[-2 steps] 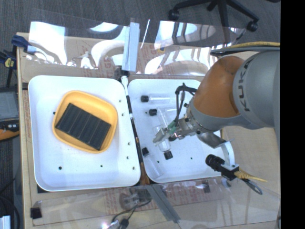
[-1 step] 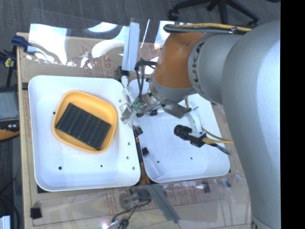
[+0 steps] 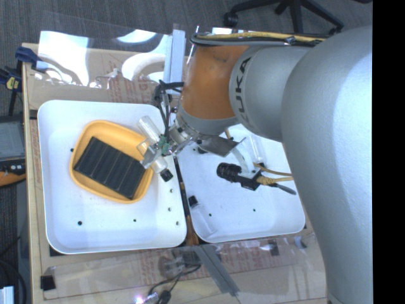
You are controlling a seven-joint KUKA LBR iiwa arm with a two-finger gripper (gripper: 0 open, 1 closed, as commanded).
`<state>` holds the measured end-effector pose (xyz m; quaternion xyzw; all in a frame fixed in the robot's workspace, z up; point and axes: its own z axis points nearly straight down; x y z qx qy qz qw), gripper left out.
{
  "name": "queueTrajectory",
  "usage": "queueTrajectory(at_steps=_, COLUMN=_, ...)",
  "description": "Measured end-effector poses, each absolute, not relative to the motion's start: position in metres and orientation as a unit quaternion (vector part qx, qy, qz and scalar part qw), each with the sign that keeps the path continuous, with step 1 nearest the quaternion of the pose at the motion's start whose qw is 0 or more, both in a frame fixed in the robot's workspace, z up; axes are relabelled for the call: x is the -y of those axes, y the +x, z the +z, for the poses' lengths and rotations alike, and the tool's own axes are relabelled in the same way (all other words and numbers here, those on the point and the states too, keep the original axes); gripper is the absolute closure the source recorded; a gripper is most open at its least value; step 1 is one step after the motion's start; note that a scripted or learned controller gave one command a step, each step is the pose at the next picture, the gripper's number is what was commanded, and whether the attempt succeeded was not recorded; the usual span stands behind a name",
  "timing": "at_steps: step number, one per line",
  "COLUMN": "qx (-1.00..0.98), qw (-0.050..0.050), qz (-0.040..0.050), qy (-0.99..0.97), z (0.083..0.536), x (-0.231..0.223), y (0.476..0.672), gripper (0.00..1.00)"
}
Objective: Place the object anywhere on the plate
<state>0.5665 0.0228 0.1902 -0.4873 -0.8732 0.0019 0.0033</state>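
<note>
The grey arm (image 3: pixel 316 106) fills the right side of the frame and reaches toward the centre, its orange band (image 3: pixel 212 81) sitting at upper middle; under it lies the tabletop (image 3: pixel 95 90), a brownish strip of which shows along the upper left. Two shallow white bins stand on it side by side; the left bin (image 3: pixel 57 220) takes up the left half of the frame and the right bin (image 3: pixel 253 223) lies lower centre-right, partly covered by the arm.

A yellow plate (image 3: pixel 111 130) lies in the upper middle of the left bin, its right edge toward the wall shared with the right bin. A dark ribbed slab (image 3: pixel 109 166), rectangular and turned at a slant, lies flat on the plate and covers most of its floor; all of it is inside the rim.

The pincer (image 3: pixel 147 144) hangs over the right edge of the plate, just beside the slab's right end; its pale fingers (image 3: pixel 147 126) stand spread apart, one toward the top of the frame and one toward the bottom, with nothing gripped between them.

A small black piece (image 3: pixel 166 175) lies on the floor of the left bin just below and to the right of the pincer; a second small black piece (image 3: pixel 192 202) lies in the right bin near its left wall.
</note>
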Motion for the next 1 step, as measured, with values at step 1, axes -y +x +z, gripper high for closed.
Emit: queueTrajectory(at_steps=1, qx=0.873, qw=0.003, qz=0.0019, qy=-0.487, z=0.1904, x=-0.0227, y=0.5666, gripper=0.0)
